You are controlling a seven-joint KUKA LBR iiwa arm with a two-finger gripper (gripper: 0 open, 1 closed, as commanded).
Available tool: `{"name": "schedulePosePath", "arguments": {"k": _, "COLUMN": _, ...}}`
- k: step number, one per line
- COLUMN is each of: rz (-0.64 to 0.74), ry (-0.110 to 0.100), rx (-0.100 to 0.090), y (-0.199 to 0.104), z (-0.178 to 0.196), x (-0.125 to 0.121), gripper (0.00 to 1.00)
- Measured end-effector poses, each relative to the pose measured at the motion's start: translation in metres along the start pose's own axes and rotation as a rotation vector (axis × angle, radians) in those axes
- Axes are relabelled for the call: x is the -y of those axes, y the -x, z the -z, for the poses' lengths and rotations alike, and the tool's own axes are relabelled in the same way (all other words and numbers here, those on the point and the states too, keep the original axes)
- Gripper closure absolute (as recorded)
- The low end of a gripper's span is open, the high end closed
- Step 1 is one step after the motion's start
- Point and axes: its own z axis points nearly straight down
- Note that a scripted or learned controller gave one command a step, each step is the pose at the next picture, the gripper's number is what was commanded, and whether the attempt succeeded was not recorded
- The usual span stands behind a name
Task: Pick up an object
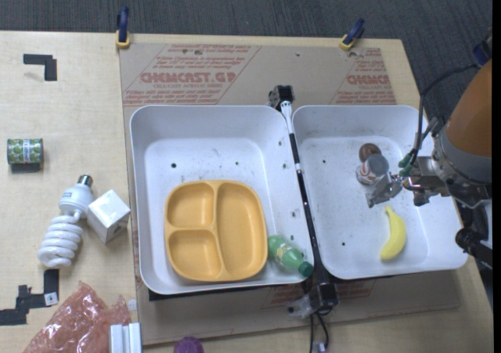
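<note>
Camera view: your gripper [381, 191] sits low in the right bin [344, 261], reached in from the right edge. Its tip is just beside the small round brown-and-grey object [369, 162] near the bin's middle, and just above the stem end of the banana [393, 234]. I can't tell how the jaws stand; the metal parts blur together at this angle. Nothing shows between them, so don't log a hold.

Likely reason for the pose: the arm is lined up for a grab in the gap between those two things. I judge the round object the nearer target, but it could equally be going for the banana. That lies lengthwise toward the bin's front, apart from the walls, so it is easy to approach from above.

In the left bin [149, 187], a yellow divided plate [215, 230] lies flat on the floor and takes up most of it. A green bottle [288, 255] is wedged in the front right corner against the divider wall. It looks a poor pick, since the wall and the plate rim crowd it.

Outside the bins, left of the bench: a spiral bulb [64, 226], a white cube [109, 214] touching it, a small green can [24, 151] and a red mesh bag [74, 320]. All are well apart from the arm, so not candidates now.

Task stage: approach, with no pick made yet.
</note>
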Motion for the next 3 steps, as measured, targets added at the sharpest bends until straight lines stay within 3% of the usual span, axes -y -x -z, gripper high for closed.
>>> {"name": "schedulePosePath", "arguments": {"k": 1, "rz": -0.002, "ry": -0.001, "rx": -0.001, "y": 0.02, "z": -0.128, "x": -0.02, "gripper": 0.0}}
{"name": "schedulePosePath", "arguments": {"k": 2, "rz": -0.001, "ry": 0.001, "rx": 0.0, "y": -0.001, "z": -0.141, "x": -0.091, "gripper": 0.0}}
{"name": "schedulePosePath", "arguments": {"k": 3, "rz": -0.003, "ry": 0.002, "rx": 0.0, "y": 0.0, "z": -0.131, "x": -0.092, "gripper": 1.0}}
